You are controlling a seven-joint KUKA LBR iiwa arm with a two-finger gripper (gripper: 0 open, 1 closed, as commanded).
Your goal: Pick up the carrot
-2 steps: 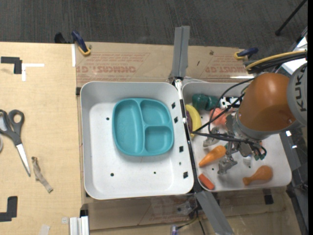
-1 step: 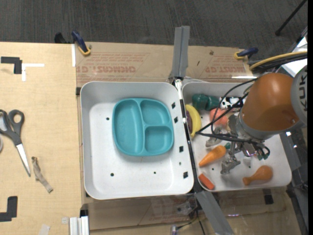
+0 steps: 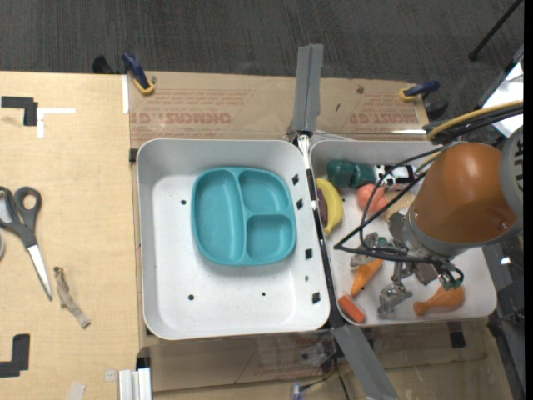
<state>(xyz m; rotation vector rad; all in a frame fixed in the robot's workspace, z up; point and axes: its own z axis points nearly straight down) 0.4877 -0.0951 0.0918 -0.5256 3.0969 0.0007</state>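
Gripper [image 3: 398, 294] hovers low in the right bin [image 3: 479, 307]; finger state cannot be told.
Crowded toys beside the carrot [image 3: 364, 277] risk a wrong grab.

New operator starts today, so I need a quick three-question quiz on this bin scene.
1. True or false: the teal divided plate lies in the left bin.
2. Which fruit lies by the divider in the right bin? A) banana B) apple C) grapes
3. Fill in: the scissors lie on the bench, ____ both bins.

Key: 1 true. 2 A, the banana. 3 outside.
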